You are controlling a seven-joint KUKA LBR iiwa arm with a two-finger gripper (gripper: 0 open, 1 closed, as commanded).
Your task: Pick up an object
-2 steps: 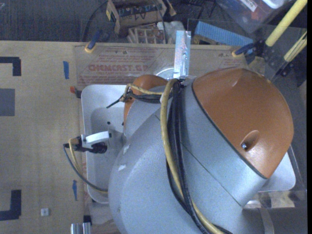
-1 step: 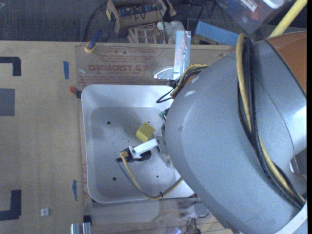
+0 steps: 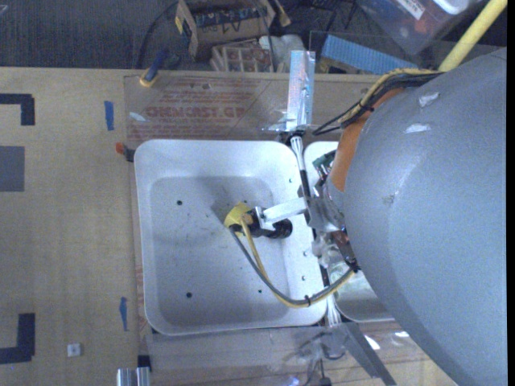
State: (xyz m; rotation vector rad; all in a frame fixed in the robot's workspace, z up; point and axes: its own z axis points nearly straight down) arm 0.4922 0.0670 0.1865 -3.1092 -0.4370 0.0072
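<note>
Seen from above: a white bin (image 3: 161, 240) on the tabletop (image 3: 64, 240). Over the bin's right wall, a gripper (image 3: 322, 225), low by the rim, hung from a bulky grey arm (image 3: 434, 215) with an orange band. Cannot tell whether the jaws are open or closed. Cannot tell where the object to pick up lies. Right of the bin, touching it, a second bin (image 3: 364, 304), mostly covered by the arm. Left of the bin, strips of blue tape (image 3: 109, 116).
</note>
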